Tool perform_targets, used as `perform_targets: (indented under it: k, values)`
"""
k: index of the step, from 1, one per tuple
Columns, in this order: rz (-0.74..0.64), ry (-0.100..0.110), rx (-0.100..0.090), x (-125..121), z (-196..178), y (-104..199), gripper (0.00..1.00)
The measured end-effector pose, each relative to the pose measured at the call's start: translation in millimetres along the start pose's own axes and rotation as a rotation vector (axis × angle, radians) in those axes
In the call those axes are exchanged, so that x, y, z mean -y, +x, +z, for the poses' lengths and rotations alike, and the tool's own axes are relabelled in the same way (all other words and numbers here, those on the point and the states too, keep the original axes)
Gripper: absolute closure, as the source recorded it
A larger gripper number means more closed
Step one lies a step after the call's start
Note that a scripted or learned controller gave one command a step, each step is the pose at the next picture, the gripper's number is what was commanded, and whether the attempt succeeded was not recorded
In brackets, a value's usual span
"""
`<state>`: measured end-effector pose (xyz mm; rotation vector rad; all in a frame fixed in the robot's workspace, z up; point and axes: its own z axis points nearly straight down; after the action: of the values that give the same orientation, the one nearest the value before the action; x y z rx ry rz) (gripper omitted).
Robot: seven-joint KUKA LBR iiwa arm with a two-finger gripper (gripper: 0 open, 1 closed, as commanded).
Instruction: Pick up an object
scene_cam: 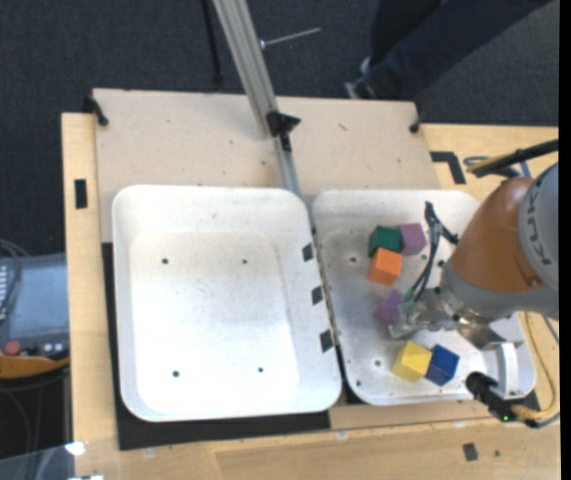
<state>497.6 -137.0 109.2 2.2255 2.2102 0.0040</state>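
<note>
While the hand hangs low in the right bin, touching the purple block, can't tell if it's open or closed. Best to centre over that block w/ straight descent, clear of yellow block & blue block nearby.

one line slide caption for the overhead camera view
KUKA arm reaches into the right bin, gripper low beside a purple block among coloured blocks.
</note>
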Motion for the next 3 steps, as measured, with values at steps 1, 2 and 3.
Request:
perform_targets:
  k: [1,2,3]
  values:
    - [-0.01,-0.001,0.0,-4,-45,5,1.0]
    - [-0.01,-0.003,0.001,-4,-109,-1,1.0]
    - [-0.01,0.0,0.0,-6,-133,-2,1.0]
